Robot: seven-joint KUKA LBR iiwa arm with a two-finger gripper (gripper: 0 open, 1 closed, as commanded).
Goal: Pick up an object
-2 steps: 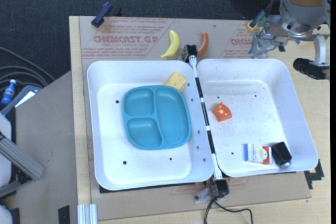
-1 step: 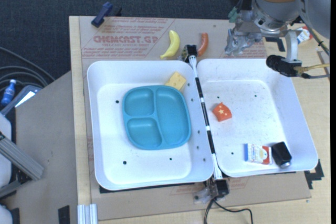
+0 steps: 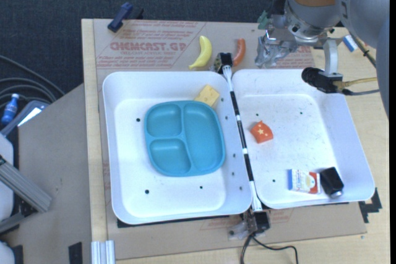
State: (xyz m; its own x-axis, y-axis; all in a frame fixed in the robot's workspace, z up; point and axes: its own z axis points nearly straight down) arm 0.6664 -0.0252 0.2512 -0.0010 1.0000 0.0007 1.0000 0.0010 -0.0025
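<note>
My gripper [image 3: 270, 54] hangs over the bench just behind the back left corner of the right bin [image 3: 346, 127], with nothing visible in it. In that bin lie a small orange-red piece [image 3: 262, 132] near the middle left, and a white and red carton [image 3: 302, 181] beside a black block [image 3: 331, 182] at the front right. The left bin [image 3: 120, 151] holds a blue divided plate [image 3: 185, 136] and a yellow wedge [image 3: 208, 96] at the plate's back edge. All of these lie well apart from the gripper.
On the bench behind the bins lie a yellow banana [image 3: 202, 51] and an orange sausage-shaped piece [image 3: 239, 51], the latter just left of the gripper. A blue clamp [image 3: 120, 17] sits at the bench's back left corner. Black clips join the bins along the middle seam [image 3: 238, 127].
</note>
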